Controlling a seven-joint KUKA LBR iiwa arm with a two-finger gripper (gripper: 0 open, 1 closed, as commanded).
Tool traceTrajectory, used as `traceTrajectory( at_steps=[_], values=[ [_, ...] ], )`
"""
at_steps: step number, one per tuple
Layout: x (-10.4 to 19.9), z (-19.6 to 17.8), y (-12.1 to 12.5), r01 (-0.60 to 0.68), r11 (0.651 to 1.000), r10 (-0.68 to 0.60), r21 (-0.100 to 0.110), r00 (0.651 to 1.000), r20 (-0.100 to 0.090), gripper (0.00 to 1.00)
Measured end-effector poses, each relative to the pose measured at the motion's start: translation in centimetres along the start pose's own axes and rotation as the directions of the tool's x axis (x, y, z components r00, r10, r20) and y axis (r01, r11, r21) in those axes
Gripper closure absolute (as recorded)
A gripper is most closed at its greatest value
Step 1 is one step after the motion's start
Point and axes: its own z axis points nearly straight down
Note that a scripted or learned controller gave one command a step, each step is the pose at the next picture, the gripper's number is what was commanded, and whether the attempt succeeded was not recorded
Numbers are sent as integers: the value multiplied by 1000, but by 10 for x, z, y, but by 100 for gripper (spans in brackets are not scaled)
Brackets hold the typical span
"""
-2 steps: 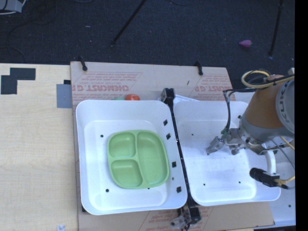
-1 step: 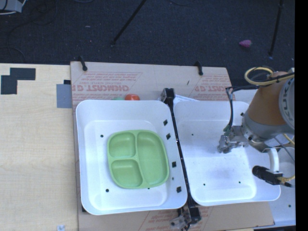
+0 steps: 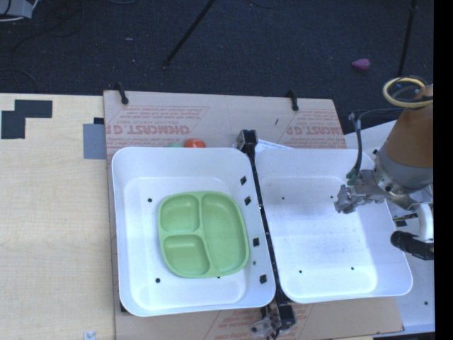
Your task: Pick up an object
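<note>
1. The green divided tray [image 3: 204, 234] lies flat in the left bin [image 3: 134, 190], near its middle. It has three compartments and it is the plain candidate for the task.
2. The gripper [image 3: 345, 200] is over the right bin [image 3: 382, 278], near that bin's right wall and toward its back edge. It is well apart from the tray, with the divider between the two bins lying between them.
3. I cannot tell if the gripper is open or closed, because it is small and blurred against the white bin. I see no object in it.
4. To do this step well, I judge that the arm [image 3: 414, 144] must cross over the divider to the left bin and come down above one rim of the tray. The tray is shallow and wide, so a grasp over its whole width looks not possible. A pinch on the outer rim or on one inner wall seems the better choice.
5. The descent should be straight and slow, since the tray lies flat on the bin floor and can slide if it is pushed from the side.
6. A small orange object [image 3: 194, 144] shows behind the back wall of the left bin, on the cardboard [image 3: 212, 119]. The wall cuts it off, so I cannot say what it is.
7. The arm is cut off at the right edge of the camera view.
</note>
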Motion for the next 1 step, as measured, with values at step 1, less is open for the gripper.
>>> traceTrajectory(
  at_steps=[1],
  values=[
    [-7, -62, 5, 10, 1000, -10, -2, 1000, 1, 100]
  ],
)
